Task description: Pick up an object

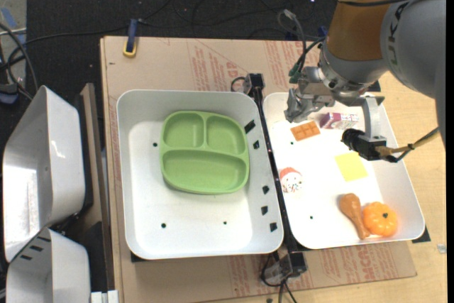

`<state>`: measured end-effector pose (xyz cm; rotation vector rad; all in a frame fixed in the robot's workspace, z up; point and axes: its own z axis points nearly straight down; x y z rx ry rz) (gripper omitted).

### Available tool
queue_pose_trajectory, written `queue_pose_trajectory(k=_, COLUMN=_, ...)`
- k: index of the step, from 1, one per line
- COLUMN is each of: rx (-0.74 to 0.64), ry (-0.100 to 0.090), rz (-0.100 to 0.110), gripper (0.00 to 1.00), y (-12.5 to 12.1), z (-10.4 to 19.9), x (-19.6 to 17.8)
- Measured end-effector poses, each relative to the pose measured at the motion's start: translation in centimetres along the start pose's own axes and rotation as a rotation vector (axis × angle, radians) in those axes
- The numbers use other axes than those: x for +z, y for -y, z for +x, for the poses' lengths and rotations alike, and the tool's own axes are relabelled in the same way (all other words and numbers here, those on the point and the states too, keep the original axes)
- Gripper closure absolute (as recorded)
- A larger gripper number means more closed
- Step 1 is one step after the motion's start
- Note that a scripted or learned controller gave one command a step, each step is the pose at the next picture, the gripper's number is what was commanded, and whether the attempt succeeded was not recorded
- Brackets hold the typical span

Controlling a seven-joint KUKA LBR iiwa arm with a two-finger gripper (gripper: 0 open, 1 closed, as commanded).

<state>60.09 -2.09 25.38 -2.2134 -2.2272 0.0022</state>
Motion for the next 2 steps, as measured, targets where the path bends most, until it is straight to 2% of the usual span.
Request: queue_pose_trajectory(k=2, rx=0.000, ry=0.000, rz=0.000, gripper=1.00, y=0.5, z=11.3, x=2.6)
